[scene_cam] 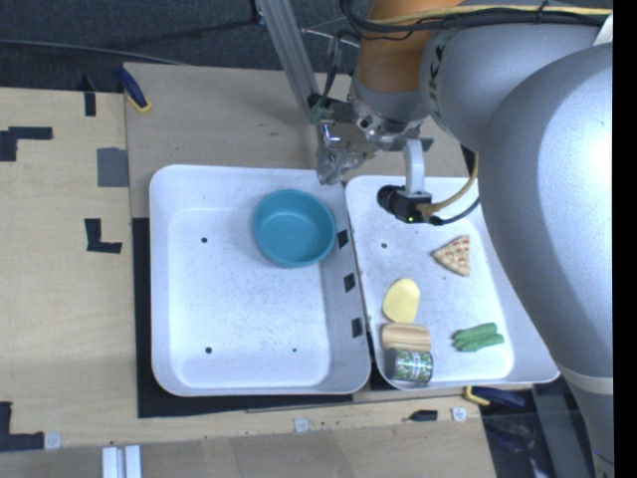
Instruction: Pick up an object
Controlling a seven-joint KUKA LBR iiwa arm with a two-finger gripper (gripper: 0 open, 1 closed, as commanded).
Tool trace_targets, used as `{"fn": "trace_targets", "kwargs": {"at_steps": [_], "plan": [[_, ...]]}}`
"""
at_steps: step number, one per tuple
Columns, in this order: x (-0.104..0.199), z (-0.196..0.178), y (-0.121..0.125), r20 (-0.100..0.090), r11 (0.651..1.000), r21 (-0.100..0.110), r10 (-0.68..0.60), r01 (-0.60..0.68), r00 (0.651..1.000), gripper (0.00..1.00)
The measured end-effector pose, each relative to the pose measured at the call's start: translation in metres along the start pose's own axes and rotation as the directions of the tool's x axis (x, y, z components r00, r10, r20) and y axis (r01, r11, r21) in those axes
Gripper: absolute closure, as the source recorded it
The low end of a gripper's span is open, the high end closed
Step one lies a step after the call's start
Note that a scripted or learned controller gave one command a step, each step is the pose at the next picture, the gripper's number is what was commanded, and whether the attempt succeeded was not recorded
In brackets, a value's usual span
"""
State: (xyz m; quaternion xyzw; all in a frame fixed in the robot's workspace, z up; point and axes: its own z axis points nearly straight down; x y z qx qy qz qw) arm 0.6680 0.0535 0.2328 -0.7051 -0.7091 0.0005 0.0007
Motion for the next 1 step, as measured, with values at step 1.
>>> {"fn": "trace_targets", "kwargs": {"at_steps": [1], "plan": [[0.044, 0.0047, -0.0032, 0.0, 1.0, 0.001, 0.0, 0.0, 1.0, 1.0]]}}
